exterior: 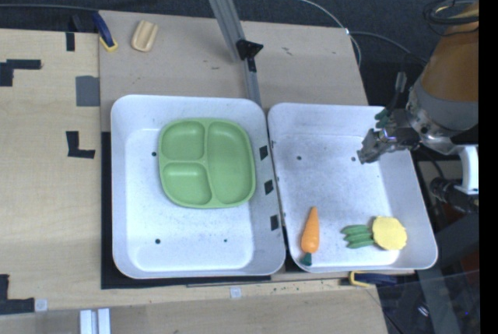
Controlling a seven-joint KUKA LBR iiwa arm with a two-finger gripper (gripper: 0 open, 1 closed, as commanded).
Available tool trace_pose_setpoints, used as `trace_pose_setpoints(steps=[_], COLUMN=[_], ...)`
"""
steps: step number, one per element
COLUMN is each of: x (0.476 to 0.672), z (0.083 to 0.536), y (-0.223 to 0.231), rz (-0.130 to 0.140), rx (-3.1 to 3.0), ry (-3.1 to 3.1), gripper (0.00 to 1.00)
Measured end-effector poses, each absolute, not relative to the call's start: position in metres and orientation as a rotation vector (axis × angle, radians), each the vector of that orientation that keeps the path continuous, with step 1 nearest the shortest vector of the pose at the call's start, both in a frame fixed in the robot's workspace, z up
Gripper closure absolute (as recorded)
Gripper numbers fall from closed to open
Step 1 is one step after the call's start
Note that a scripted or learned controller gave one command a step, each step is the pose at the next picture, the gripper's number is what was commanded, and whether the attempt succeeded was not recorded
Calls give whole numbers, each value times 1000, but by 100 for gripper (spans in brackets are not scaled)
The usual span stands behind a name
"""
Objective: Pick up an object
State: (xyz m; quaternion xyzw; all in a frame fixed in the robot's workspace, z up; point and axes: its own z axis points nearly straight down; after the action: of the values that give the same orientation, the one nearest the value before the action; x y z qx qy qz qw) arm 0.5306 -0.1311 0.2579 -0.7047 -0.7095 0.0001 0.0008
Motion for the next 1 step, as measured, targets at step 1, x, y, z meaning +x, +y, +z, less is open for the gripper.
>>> trace_pose_setpoints(steps=[1], x=[554], z=[260], y=[-89], rz=[-1], rx=[-2214], ry=[-2228], gripper=[100])
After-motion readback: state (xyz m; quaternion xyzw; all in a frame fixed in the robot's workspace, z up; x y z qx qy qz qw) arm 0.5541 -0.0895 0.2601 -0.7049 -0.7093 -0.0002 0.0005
